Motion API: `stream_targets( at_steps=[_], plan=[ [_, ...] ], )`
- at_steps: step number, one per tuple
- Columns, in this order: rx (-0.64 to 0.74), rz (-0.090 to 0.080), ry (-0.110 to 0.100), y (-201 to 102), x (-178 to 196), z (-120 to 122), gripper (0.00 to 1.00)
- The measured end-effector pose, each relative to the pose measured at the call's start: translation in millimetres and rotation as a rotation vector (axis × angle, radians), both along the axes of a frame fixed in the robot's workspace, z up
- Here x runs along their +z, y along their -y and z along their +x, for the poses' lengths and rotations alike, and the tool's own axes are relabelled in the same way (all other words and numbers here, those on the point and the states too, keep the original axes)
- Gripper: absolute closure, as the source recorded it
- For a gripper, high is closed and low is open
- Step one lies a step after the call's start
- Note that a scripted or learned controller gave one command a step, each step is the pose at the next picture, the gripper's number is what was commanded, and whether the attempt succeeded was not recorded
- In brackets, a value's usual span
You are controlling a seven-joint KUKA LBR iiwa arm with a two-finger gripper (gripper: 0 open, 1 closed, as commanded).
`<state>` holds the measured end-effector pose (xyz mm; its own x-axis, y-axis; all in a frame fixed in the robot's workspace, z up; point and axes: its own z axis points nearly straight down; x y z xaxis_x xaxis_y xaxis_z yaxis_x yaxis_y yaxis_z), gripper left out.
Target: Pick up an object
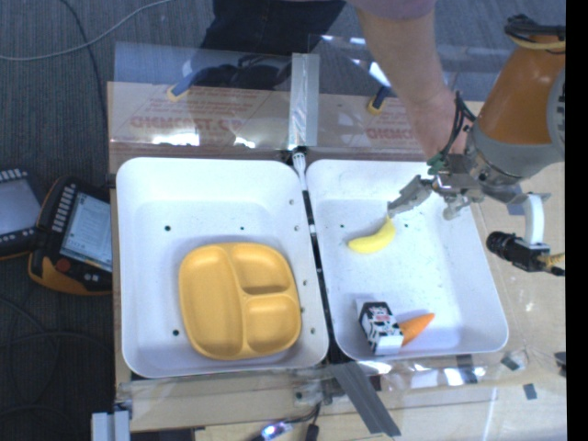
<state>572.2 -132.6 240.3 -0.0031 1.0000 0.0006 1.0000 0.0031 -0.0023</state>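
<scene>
Tool [404, 201] beside banana [372, 239] (not gripping)

red lettering on cardboard [175, 118], unreadable

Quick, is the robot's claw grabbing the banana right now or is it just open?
Gripper: open, holding nothing. It hangs in the right bin, just above and to the right of the banana.
</scene>
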Motion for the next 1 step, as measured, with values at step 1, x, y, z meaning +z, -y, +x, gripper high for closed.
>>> stream_targets(
  at_steps=[1],
  plan=[
    [0.109,-0.001,-0.002,21.4,-126.2,36.8,0.0]
  ],
)
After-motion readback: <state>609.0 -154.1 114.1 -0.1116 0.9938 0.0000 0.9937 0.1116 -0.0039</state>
